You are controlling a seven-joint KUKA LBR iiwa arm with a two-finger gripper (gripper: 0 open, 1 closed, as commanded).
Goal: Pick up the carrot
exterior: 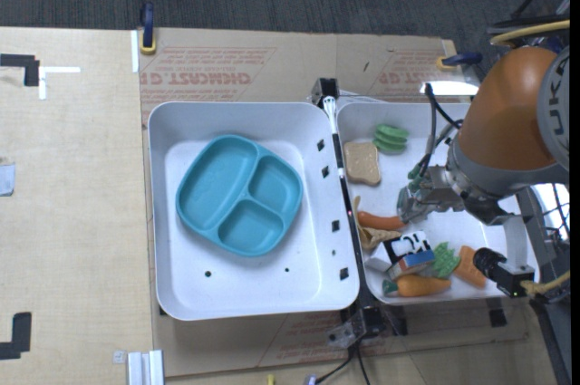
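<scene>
While the grey arm with its broad orange band (517, 116) leans in from the right, its two-finger gripper (415, 204) hangs low over the right-hand shallow white bin (435, 116), near that bin's middle. Whether it is spread or pressed together cannot be told, since the metal parts at the tip blur together against the white floor, and nothing can be seen pinched there.

A slim orange carrot (379, 220) lies just to the left of the gripper tip and slightly below it, stretched roughly left to right on the bin floor, with its right end close to the tip; whether they touch is unclear. Above it rests a tan slice of toast (362, 162), and beyond that a ribbed green vegetable piece (391, 138) near the bin's far side. Along the near edge sits a cluster: a plump orange rounded piece (421, 285), a leafy green piece (445, 261), another orange piece (469, 267), and a small black-and-white box with a blue patch (410, 248).

The left-hand shallow white bin (172, 283) holds a teal plastic plate with three compartments (239, 194), lying flat near its centre.
</scene>
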